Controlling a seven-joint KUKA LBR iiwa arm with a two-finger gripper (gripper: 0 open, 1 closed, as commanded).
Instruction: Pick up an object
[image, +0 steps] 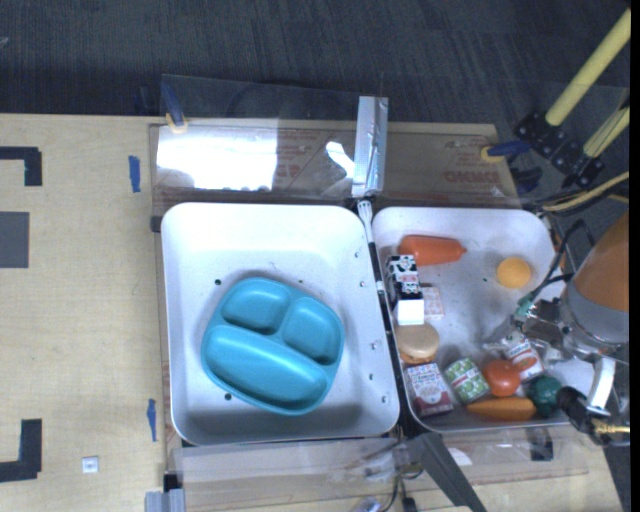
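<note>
A: So, what lies on the pale wooden surface (80, 330)?

B: Two shallow white plastic bins sit side by side. The left bin (190, 250) holds a turquoise plastic divided plate (272, 343), which has three compartments and lies slightly tilted toward the bin's lower middle.

A: And the right bin (470, 228)?

B: It carries a scatter of small toy foods. Near its top edge lies an orange carrot-shaped toy (432, 249). Well apart from that, toward the right wall, sits a small round orange ball (514, 272). Along the left wall runs a column: a black-and-white patterned carton (402, 271), a white cube (410, 312) just below it, then a tan round bun-shaped toy (419, 343). Lower down sit a dark red printed box (430, 388), a green-and-white packet (465, 379) just beside it, a red tomato-like toy (502, 379), and a second orange carrot toy (499, 407) along the bottom wall, with a dark green end (546, 391).

A: Where is the robot's hand?

B: The grey arm with its orange band (608, 270) enters from the right. The hand (527, 335) hangs low over the right bin's lower right area, just above the tomato-like toy and a small red-and-white packet (520, 352).

A: Are its fingers apart or together?

B: That cannot be told; the metal parts blur together there. Nothing is clearly seen between them.
</note>
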